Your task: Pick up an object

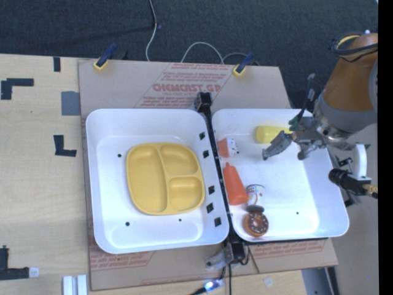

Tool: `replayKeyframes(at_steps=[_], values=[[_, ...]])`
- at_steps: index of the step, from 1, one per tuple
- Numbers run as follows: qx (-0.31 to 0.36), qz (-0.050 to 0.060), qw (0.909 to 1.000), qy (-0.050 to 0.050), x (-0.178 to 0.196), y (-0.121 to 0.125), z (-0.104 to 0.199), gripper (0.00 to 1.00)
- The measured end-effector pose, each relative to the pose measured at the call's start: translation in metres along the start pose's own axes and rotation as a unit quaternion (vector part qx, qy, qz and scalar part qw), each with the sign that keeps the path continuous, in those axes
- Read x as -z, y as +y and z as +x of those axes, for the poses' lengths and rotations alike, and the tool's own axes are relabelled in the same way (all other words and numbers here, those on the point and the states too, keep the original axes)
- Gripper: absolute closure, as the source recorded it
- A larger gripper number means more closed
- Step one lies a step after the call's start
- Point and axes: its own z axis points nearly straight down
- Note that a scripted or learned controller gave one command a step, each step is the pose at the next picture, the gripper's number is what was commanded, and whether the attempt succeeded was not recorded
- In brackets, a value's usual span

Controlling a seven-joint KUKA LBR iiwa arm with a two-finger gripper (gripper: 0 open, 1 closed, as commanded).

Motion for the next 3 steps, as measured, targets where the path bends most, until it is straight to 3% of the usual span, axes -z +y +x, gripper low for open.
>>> replayKeyframes(at_steps=[1,3], values=[[0.002,-0.007,1.0000,-0.001,0.007,0.003,0.000,0.00],[0.001,-0.004,1.0000,-0.001,-0.119,0.004,-0.004,0.00]])
